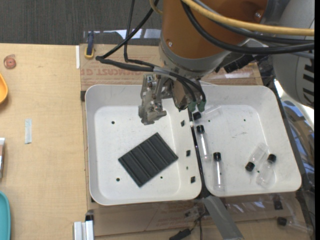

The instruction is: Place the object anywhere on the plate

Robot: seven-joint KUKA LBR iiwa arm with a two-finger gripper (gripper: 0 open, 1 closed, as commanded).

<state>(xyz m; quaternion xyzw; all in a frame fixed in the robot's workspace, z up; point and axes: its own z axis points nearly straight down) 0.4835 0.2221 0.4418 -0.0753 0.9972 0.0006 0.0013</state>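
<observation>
fingers [152, 115]: grey metal, hanging over the upper middle of the left bin [100, 104]; whether they are spread or pressed together cannot be told from this slant; nothing visible between them.
wrist and arm [205, 24]: orange band above a grey collar, black and yellow cables looping round it, entering from the right.
plate [148, 159]: dark grey ribbed rectangle, lying flat and turned at an angle on the floor of the left bin, below the fingers and apart from them.
right bin [280, 114]: white, shallow, touching the left bin along the middle wall.
tubes: clear with black caps; one long tube [202, 139] lying beside the middle wall, a second [219, 171] just below it, two more [262, 161] close together near the right wall.
surface [45, 134]: pale wood, to the left of the bins.
</observation>
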